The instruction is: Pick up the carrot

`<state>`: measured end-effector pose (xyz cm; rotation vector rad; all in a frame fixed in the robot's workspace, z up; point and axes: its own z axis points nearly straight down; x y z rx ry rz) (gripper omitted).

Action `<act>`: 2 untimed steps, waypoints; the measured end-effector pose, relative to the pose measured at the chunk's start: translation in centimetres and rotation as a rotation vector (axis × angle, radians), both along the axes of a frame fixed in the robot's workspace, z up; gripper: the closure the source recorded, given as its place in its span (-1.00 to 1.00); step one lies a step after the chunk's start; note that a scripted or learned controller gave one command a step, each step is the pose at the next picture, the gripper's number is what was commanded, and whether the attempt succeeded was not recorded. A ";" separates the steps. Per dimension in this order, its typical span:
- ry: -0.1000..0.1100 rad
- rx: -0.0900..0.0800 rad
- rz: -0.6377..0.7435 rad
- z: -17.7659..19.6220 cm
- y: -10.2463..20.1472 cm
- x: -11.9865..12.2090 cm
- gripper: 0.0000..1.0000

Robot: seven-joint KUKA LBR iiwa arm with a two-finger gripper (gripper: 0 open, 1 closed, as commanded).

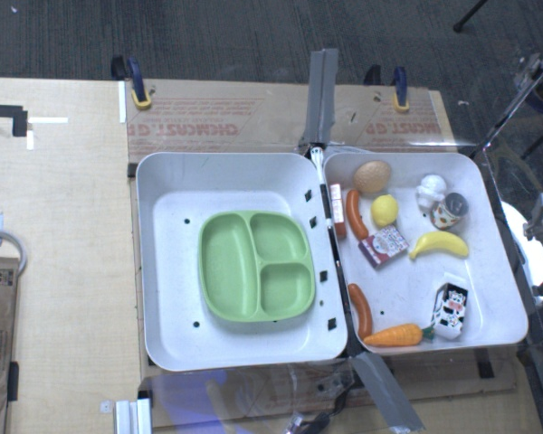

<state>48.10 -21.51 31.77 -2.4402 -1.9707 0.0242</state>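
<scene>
Two shallow white bins sit side by side on a pale wooden worktop (pixel 63 242), seen from above at a slant. The left bin (pixel 163 242) holds a green divided plate (pixel 255 265) at its centre. The right bin (pixel 500 269) holds a scatter of toy food.

The carrot (pixel 395 335) lies near the front edge of the right bin, towards that bin's front left corner. It is orange with a small green stub at its right end, and its long axis runs nearly parallel to the front edge, left to right. A red sausage (pixel 359 309) stands just beside its left end, angled towards the back. A small black-and-white cow-patterned carton (pixel 451 311) sits just beside the green stub. A banana (pixel 439 244), a lemon (pixel 385 210), a brown egg-shaped piece (pixel 372 176) and a second sausage (pixel 355 213) lie further back, well apart from the carrot.

The hand's state cannot be told from this view. Judging by the rig, the arm would come in from the worktop's right edge, so the carrot's stub end lies nearest that approach. Fingers closing across the carrot's short width, front to back, would probably fit best, since the neighbours crowd both ends
</scene>
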 end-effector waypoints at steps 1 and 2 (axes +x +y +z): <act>0.003 -0.001 0.002 0.8 0.0 0.1 1.00; 0.005 -0.002 0.004 1.6 -0.1 0.1 1.00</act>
